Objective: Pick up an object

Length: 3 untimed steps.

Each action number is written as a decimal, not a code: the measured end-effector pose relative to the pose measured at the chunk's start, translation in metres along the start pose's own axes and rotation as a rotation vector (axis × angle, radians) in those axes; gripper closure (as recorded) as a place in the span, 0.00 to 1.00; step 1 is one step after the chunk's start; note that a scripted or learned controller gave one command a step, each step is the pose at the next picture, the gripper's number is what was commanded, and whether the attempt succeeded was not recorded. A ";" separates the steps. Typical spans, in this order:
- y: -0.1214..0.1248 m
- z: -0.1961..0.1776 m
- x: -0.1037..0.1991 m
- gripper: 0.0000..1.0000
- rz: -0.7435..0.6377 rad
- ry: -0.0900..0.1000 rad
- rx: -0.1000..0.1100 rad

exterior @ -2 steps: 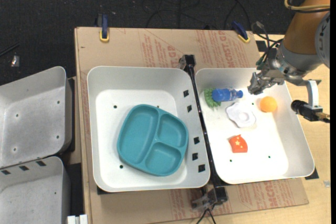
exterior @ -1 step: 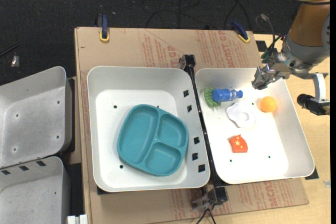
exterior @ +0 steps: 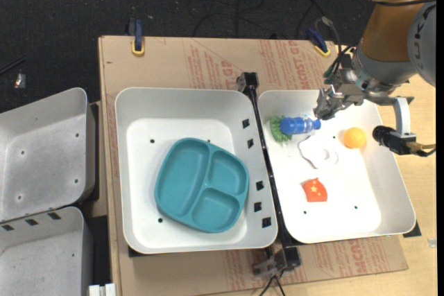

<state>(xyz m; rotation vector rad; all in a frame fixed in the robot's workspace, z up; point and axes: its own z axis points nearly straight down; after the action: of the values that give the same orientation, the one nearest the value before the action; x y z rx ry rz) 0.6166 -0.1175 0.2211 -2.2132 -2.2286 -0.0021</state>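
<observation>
Two shallow white bins sit side by side on a cardboard-covered bench [exterior: 208,55]. The left bin [exterior: 132,114], in the middle of the frame, holds a teal divided plate [exterior: 201,184] with three compartments, lying flat and turned at an angle. The right bin [exterior: 388,208] holds several small things: a blue bottle [exterior: 298,125] lying on its side near the bin's upper left corner, with a green leafy piece [exterior: 281,129] touching its left end; a flat white piece [exterior: 317,152] just below the bottle; an orange ball [exterior: 354,138] to the right of the white piece; and a small red block [exterior: 315,190] with a yellow mark lower down, apart from the rest. The arm [exterior: 395,31] comes in from the upper right of the frame, and the gripper [exterior: 327,106] hangs over the right bin's upper part, just above and to the right of the bottle's right end. Whether it touches the bottle cannot be told, nor whether the claw is released or clenched; nothing is seen held in it.
</observation>
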 end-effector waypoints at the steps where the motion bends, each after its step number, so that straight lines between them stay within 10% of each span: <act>1: -0.018 0.004 0.046 1.00 0.000 0.000 0.003; 3: -0.047 -0.007 0.154 1.00 -0.002 0.000 0.000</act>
<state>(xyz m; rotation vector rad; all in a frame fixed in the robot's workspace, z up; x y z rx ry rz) 0.5681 0.0363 0.2280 -2.2113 -2.2305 -0.0029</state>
